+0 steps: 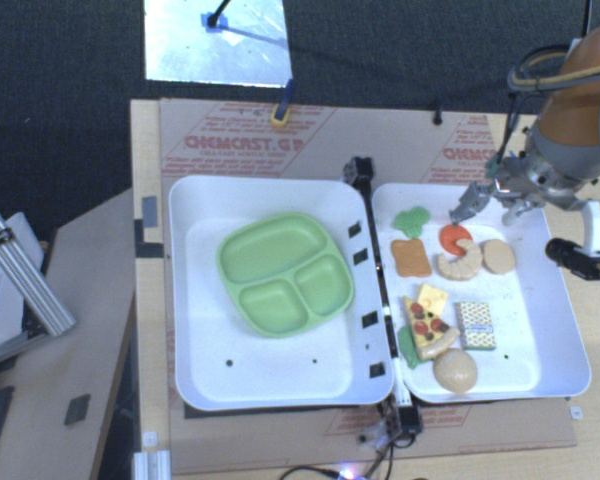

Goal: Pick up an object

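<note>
My gripper (470,208) hangs over the far part of the right bin (550,298), just above a red-orange tomato piece (454,236). Nothing shows between the fingers. Below it lie a pale crescent pastry (462,263), a round tan cookie (498,256), a brown toast slice (411,258) and a green broccoli piece (412,220). Nearer the front lie a pizza slice (429,325), a yellow cheese wedge (432,297), a patterned cracker box (475,325), a beige bread roll (455,370) and a green leaf (408,346).
The left bin (195,268) holds a green divided plate (285,273). A black-clipped divider (372,268) runs between the bins. A silver sheet (217,28) lies beyond the bench at the back.
</note>
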Controlling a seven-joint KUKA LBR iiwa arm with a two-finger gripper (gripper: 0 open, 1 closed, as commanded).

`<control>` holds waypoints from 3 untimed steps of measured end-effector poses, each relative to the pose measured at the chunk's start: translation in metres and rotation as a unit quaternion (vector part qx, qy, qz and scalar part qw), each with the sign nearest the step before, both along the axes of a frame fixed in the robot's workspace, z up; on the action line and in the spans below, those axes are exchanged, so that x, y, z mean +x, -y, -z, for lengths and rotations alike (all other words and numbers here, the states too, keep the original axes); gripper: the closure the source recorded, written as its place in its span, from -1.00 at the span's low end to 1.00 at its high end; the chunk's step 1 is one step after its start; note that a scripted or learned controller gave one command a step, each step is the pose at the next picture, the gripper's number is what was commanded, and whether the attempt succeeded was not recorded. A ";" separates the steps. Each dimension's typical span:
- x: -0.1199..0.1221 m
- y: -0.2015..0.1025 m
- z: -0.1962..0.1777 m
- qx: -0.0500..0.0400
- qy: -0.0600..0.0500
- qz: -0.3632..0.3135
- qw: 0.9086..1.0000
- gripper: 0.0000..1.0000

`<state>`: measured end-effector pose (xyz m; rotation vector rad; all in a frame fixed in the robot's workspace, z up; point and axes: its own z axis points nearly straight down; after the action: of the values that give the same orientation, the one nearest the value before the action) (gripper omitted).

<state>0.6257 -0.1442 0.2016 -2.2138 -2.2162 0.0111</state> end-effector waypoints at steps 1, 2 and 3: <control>0.003 0.000 -0.008 -0.001 0.006 -0.001 1.000 -1.00; 0.004 -0.009 0.051 0.000 0.005 -0.003 1.000 -1.00; 0.004 -0.004 0.106 -0.003 0.011 -0.001 1.000 -1.00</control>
<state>0.6295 -0.1397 0.0953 -2.2268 -2.2324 -0.0073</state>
